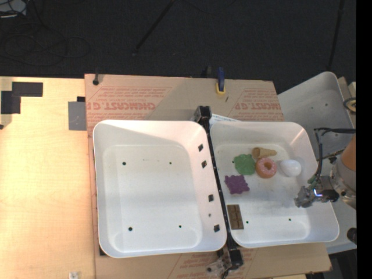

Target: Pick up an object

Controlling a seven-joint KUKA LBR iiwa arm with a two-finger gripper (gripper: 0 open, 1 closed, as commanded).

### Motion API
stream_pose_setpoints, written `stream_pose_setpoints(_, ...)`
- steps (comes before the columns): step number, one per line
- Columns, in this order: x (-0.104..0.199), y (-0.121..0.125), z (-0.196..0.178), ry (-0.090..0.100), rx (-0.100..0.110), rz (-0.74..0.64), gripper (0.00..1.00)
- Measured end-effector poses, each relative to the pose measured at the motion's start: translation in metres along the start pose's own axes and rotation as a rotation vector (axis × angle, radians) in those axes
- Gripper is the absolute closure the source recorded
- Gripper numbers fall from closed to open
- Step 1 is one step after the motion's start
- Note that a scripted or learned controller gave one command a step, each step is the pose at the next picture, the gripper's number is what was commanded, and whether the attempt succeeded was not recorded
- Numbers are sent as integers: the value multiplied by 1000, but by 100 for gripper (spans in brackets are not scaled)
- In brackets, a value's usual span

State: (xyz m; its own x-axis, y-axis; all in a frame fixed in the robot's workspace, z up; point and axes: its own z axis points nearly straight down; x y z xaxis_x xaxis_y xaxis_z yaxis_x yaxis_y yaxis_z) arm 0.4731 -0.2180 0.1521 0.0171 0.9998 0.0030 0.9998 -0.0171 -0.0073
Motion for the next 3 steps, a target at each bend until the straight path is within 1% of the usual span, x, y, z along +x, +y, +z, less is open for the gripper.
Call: stream_pose_setpoints(3, -3, -1, -28, 0, 2, 4, 100)
